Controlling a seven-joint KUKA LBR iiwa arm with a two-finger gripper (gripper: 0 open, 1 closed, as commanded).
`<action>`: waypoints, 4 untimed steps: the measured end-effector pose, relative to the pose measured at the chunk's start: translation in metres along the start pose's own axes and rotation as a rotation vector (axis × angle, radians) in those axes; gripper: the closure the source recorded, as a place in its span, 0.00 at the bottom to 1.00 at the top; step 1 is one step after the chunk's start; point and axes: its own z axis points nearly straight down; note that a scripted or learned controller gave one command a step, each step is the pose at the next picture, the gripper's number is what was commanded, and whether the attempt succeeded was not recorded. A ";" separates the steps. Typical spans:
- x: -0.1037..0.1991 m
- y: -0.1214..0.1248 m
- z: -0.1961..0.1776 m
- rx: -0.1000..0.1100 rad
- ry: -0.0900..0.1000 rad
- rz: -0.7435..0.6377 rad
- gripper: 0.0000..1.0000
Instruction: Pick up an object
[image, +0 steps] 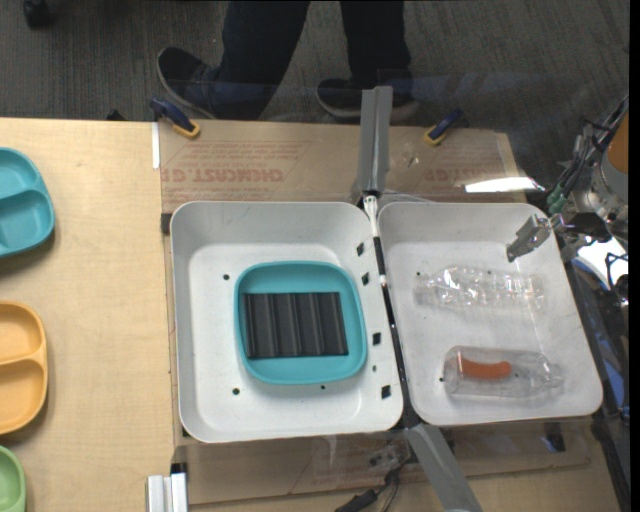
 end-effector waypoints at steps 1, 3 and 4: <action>-0.031 0.017 0.106 -0.024 -0.003 0.024 0.00; -0.028 -0.018 0.143 -0.001 0.007 -0.039 0.00; -0.031 -0.054 0.142 -0.002 0.009 -0.064 0.00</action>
